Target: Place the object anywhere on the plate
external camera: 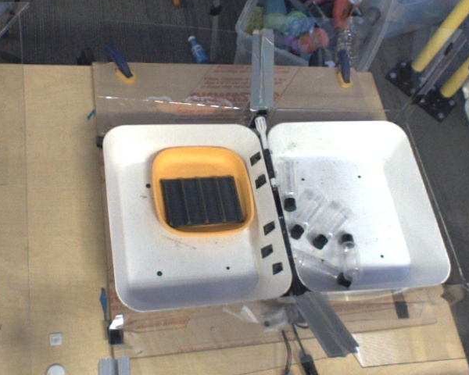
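- The black ribbed rectangular slab (pixel 202 201) is lying flat in the middle of the orange rounded-square plastic plate (pixel 166 162), which sits in the left shallow white bin (pixel 133 264).
- So to me the placing step looks done. The slab sits fully inside the rim, with nothing hanging over.
- Next move is probably nothing more than keeping clear of the plate so the slab doesn't get nudged.
- The right shallow white bin (pixel 391 209) holds a scatter of clear plastic pieces with black caps (pixel 320 225), well apart from the plate.
- Arm pose and how open the gripper is, or whether it has hold of anything: honestly can't tell from this shot.
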